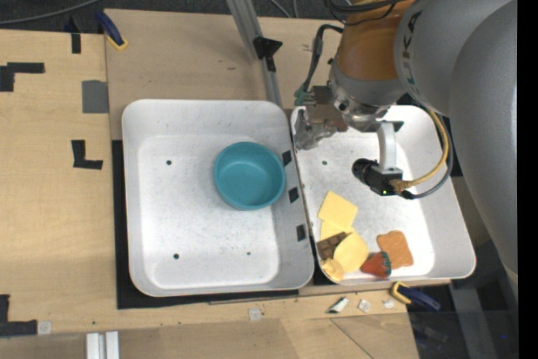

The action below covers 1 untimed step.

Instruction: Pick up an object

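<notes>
Your gripper [309, 130]: at the right bin's [424, 269] upper-left corner; whether its fingers are open or grasping, you cannot tell. Right bin, near edge: yellow cheese slices [338, 211], orange piece [395, 247], red piece [377, 265]. Left bin [160, 265]: teal bowl [249, 174], centre-right.

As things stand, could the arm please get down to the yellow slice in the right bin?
Probably yes: the yellow slice lies uncovered in the right bin, with nothing stacked over it, and the gripper hovers nearby.
</notes>
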Tool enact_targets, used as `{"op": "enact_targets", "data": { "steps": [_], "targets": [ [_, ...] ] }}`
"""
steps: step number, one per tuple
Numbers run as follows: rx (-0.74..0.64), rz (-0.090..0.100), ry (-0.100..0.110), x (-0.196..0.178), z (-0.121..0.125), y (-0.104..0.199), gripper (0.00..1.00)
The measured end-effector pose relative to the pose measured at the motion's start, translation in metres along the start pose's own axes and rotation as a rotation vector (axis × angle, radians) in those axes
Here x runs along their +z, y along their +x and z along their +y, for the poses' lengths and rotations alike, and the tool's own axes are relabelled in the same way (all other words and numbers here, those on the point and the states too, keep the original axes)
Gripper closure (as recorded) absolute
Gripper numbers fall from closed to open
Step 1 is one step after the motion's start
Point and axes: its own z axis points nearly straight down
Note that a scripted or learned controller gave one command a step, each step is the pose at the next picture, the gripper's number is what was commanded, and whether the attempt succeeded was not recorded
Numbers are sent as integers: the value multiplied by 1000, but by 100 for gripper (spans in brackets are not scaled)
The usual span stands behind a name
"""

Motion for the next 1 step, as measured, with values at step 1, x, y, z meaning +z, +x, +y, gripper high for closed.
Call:
{"op": "enact_targets", "data": {
  "steps": [1],
  "targets": [
    [1,-1,1,12,18,49,100]
  ]
}}
